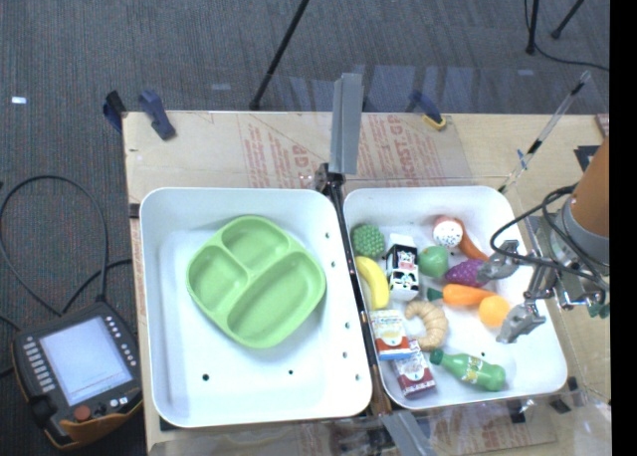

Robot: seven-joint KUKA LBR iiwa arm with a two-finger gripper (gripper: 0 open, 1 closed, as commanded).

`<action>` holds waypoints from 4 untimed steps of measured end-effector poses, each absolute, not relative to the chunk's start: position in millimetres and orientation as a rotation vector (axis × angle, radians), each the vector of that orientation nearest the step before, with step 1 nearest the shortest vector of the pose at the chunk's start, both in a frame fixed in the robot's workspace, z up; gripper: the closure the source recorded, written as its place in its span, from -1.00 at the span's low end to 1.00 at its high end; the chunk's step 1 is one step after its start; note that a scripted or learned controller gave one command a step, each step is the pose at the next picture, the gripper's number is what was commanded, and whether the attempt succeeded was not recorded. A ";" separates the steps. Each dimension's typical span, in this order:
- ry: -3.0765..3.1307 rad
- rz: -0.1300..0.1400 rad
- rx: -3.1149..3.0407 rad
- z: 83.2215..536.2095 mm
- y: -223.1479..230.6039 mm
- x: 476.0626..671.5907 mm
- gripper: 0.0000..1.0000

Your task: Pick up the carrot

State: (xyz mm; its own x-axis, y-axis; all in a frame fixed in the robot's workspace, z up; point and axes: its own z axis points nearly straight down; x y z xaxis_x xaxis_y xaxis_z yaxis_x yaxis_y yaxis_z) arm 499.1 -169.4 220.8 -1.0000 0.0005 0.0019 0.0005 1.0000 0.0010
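The carrot (465, 295) is an orange stick with a green tip, lying flat in the middle of the right bin (542, 369). It lies between a purple grape bunch (466, 273) and a round orange fruit (494, 312). My gripper (511, 295) hangs over the right part of that bin, just right of the carrot's thick end. It is open, with one finger (501, 267) toward the back and the other toward the front. Nothing is held between them; the orange fruit sits under the gap.
The right bin also holds a banana (373, 281), a green ball (433, 262), a croissant (430, 323), a green bottle (470, 369), small cartons (402, 270) and a white-and-red ball (448, 233). A green divided plate (257, 281) sits in the left bin (169, 384).
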 end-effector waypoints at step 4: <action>-3.137 -0.002 0.239 281.4 -209.6 488.1 1.00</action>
